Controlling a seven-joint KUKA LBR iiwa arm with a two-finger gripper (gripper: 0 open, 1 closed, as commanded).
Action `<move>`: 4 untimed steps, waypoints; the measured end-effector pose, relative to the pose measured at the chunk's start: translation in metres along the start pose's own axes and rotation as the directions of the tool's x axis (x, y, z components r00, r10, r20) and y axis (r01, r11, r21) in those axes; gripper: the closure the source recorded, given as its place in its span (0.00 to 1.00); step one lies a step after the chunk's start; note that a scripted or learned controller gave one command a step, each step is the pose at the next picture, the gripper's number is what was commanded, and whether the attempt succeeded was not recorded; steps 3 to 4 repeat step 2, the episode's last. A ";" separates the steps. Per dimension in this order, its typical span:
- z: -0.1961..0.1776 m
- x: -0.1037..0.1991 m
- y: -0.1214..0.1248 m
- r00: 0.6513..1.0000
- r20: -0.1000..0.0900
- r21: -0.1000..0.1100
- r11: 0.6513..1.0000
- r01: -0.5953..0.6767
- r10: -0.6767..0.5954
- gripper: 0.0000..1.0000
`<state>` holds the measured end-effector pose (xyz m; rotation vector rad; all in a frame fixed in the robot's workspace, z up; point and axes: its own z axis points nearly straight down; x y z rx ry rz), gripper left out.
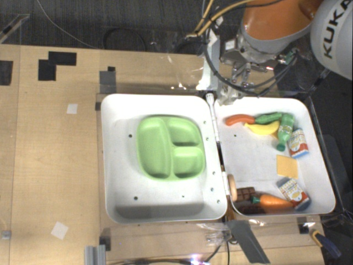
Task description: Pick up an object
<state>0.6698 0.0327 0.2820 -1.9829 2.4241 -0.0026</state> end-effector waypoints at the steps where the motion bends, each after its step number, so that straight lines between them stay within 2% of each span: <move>1: -0.027 0.075 -0.016 0.990 -0.002 0.005 0.990 -0.143 0.143 1.00; 2: 0.004 0.030 0.015 1.000 -0.001 0.000 1.000 -0.030 0.030 1.00; 4: 0.004 0.030 0.015 1.000 -0.001 0.000 1.000 -0.030 0.030 1.00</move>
